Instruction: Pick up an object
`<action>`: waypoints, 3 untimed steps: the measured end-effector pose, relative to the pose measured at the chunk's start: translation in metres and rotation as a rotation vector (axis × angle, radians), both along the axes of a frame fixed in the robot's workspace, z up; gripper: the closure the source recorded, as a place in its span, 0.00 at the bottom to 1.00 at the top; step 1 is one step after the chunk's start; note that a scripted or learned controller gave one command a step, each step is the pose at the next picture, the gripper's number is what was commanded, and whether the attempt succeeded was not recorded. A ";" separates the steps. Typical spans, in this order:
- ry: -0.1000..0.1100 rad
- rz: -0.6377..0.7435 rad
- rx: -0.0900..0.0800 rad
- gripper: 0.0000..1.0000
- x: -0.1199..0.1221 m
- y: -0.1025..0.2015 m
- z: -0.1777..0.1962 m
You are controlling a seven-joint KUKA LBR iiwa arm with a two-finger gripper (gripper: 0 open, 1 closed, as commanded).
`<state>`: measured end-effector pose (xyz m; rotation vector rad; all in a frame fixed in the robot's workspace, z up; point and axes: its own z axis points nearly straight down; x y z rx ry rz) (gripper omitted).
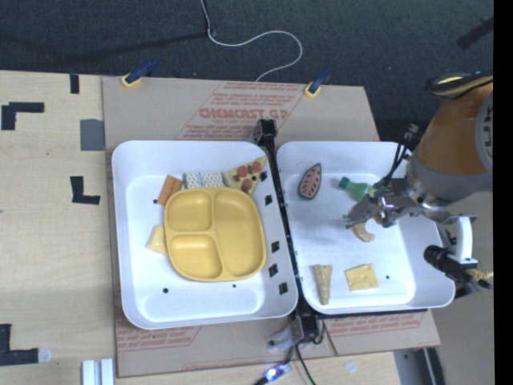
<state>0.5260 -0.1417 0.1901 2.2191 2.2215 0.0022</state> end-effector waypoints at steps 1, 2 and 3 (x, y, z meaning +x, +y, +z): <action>0.002 0.001 0.000 1.00 0.000 0.001 0.035; 0.004 0.005 0.001 1.00 0.031 0.044 0.024; 0.001 0.005 0.001 1.00 0.066 0.080 0.040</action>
